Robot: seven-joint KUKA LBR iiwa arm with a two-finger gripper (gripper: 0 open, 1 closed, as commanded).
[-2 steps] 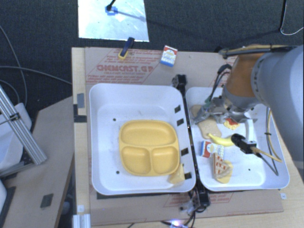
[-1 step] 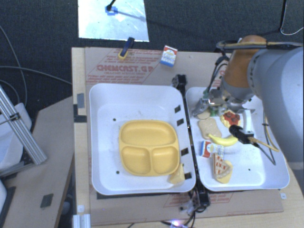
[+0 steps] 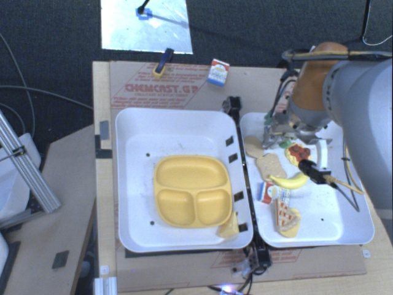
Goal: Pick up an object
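Claw (image 3: 268,139) of the grey KUKA arm (image 3: 359,103) hangs low over the upper left corner of the right bin (image 3: 353,229); whether it is open or closed, or has hold of anything, cannot be told from this slant. Candidates for the pick lie crowded just below and beside it: a pale tan disc (image 3: 252,145) near the bin's left wall, a larger tan piece (image 3: 271,165), a red toy (image 3: 298,153), a banana (image 3: 290,180), a small carton (image 3: 266,192) and a pizza slice (image 3: 286,217) nearer the front. The left bin (image 3: 132,165) bears a yellow divided plate (image 3: 192,190), well apart from the claw.

The step in hand looks like the descent onto a chosen item. The pale tan disc seems nearest, but it lies flat and close to the wall, so a clean grasp would likely need a straight drop clear of the rim. The banana, thicker and curved, may offer a surer hold if taken across its middle. Neighbours touch or nearly touch, so a closing grip risks nudging two things at once.
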